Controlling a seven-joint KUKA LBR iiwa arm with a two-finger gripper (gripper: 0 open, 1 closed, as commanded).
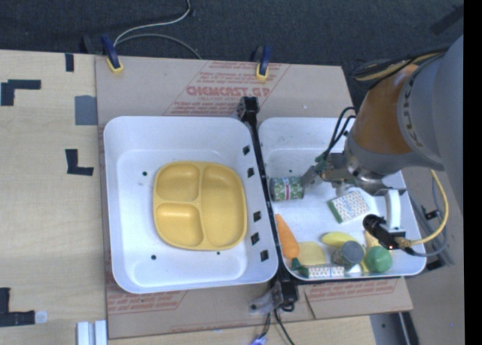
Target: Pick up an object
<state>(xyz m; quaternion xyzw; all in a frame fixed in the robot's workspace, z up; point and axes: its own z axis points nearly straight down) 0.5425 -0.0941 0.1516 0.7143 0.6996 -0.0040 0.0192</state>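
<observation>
The right bin holds a small green-labelled can lying on its side at the left wall, an orange carrot, a patterned white packet, a yellow banana-like piece, a grey lump, a green ball and a pale yellow block. My gripper hangs low in this bin just right of the can, with its tip close to or touching the can's end. The grey and orange arm covers the bin's right side.
The left bin carries a yellow divided plate. A black divider with clips runs between the bins. Two clamps hold the cardboard at the back. Cables hang off the arm near the right bin's front corner.
</observation>
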